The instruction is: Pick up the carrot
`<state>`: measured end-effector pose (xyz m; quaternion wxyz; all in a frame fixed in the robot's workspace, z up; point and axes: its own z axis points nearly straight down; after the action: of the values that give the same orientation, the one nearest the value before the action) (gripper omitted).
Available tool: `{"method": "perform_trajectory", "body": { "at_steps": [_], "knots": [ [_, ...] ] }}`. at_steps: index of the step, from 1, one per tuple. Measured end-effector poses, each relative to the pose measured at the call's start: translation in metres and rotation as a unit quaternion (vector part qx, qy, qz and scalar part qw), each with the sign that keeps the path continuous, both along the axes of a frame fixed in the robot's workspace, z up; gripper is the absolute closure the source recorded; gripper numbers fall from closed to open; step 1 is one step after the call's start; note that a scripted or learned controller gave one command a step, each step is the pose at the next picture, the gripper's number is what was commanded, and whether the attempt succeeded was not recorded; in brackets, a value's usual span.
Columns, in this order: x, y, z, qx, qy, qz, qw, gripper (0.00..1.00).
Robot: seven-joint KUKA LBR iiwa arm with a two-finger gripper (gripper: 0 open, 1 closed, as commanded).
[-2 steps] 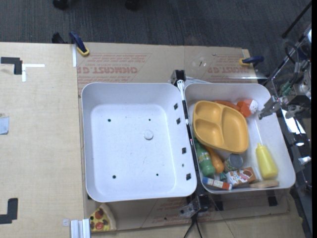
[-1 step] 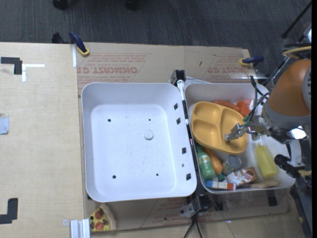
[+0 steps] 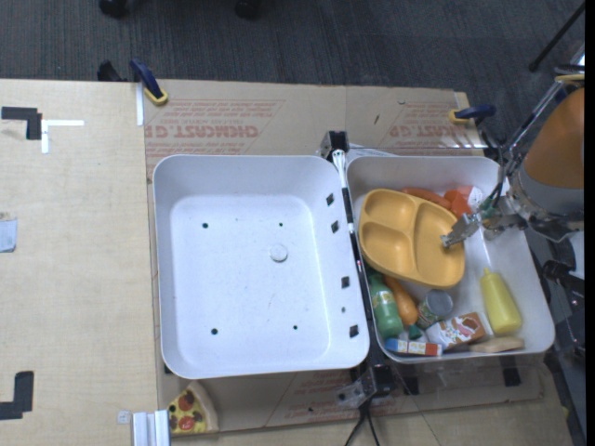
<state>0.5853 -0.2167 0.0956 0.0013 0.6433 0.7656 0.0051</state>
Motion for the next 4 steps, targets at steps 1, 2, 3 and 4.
{"method": "perform_trajectory", "body": {
  "at_steps": [1, 2, 3, 4],
  "knots": [
    [-0.041, 0.041, -0.003, -0.0031, 0.004, -0.038, 0.9993, 0.0],
    [-0.04, 0.036, 0.007, -0.006, 0.001, -0.041, 0.9991, 1.0],
    [-0.1, 0.069, 0.004, -0.0116, -0.011, -0.053, 0.9985, 1.0],
    [-0.101, 0.073, 0.003, -0.0085, -0.007, -0.047, 0.9988, 0.0]
  ]
}}
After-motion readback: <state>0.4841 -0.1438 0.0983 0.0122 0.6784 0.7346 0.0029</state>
